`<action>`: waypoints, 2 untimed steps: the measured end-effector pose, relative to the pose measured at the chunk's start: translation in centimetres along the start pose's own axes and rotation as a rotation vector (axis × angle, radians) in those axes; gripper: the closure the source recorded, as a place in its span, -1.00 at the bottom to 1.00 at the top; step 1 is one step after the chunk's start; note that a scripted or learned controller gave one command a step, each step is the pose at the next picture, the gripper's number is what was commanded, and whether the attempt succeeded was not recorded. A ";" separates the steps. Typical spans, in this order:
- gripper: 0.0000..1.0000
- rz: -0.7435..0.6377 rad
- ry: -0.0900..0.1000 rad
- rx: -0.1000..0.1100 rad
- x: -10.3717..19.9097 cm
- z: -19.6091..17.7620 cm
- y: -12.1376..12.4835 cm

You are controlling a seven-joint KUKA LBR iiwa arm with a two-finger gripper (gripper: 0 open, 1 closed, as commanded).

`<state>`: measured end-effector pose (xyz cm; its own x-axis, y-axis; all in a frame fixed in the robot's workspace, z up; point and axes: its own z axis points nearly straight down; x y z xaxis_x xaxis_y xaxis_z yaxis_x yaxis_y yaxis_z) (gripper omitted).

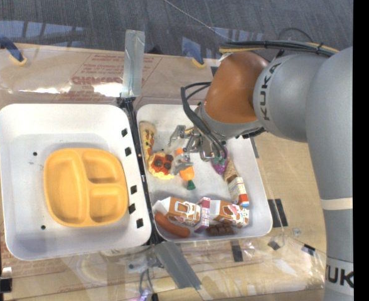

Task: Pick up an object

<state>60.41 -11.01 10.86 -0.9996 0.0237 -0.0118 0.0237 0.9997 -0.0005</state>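
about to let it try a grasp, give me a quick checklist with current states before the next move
1. Pincer over the right bin, where the objects lie: ok.
2. Pincer free of any object: cannot tell; the toys crowd under it.
3. A target close by: ok; the pizza slice and the carrot lie just beside it.
4. Target stands apart from its neighbours: not ok; pizza slice, carrot and the purple toy sit close together.
5. Yellow tray lies flat in the left bin, out of the arm's way: ok.
6. Sausage and cartons along the near wall, away from the pincer: ok.
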 end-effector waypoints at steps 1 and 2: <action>-1.00 -0.001 0.001 0.000 0.0 0.0 0.0; -1.00 -0.144 0.012 -0.002 1.1 1.6 1.8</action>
<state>59.39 -9.19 9.27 -0.9928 -0.1197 0.0007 -0.1197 0.9928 0.0007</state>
